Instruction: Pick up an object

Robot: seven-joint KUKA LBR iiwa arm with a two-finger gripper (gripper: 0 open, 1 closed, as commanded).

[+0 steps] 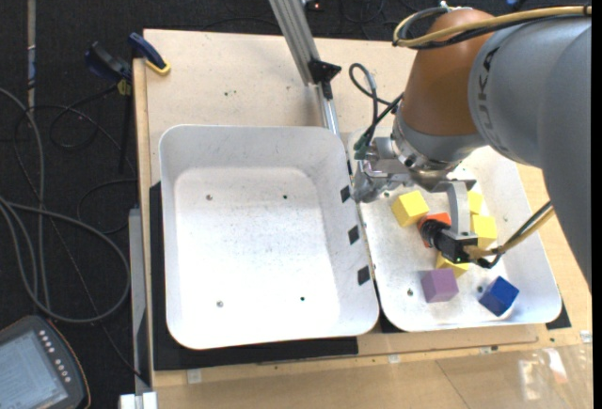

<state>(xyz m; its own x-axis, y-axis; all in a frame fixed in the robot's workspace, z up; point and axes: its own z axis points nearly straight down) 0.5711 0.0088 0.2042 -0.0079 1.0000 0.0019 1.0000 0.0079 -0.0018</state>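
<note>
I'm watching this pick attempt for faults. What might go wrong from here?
1. The yellow cube, orange piece and another yellow block crowd together beneath the wrist, so the claw may nudge neighbours or catch two.
2. The blue cube sits near the right bin's rim; a bump might tip it out.

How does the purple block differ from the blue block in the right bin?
The purple block lies nearer the bin's middle, just below the yellow and orange pieces; the blue block sits by itself toward the bin's lower right corner. The purple block shows a flat, matte top face; the blue block is turned corner-on with a pale patch on one side. Both look like small cubes of similar size, away from the gripper.
</note>
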